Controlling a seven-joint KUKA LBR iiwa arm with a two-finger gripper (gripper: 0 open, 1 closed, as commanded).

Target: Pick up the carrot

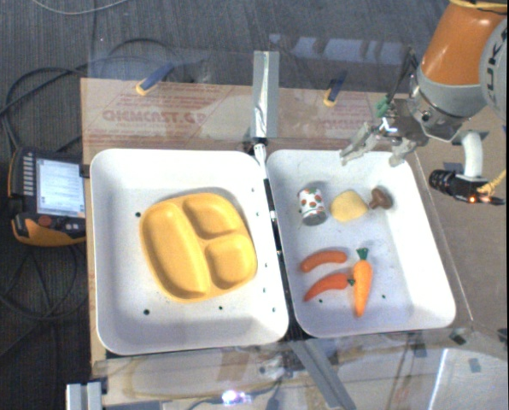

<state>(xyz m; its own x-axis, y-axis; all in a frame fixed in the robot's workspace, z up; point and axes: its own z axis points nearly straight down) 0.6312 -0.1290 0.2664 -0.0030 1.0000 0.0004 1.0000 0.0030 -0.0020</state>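
On the bench, the carrot (361, 286) is seen near-right in the right bin (425, 254), just beside two red sausages (325, 273), with the gripper (381, 143) spread apart, empty, over the far rim, so a sausage could be grabbed instead.

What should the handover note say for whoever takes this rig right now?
Gripper: open, holding nothing, hovering over the far edge of the right bin.
Carrot: lying in the right bin's near part, green top pointing away from the camera, beside two red sausage-like pieces.
Also in that bin: a small can, a pale yellow potato-like piece, a brown mushroom-like piece.
Left bin: yellow divided tray.
Done: nothing; carrot untouched.
Left: move to the carrot, descend, grasp, lift.
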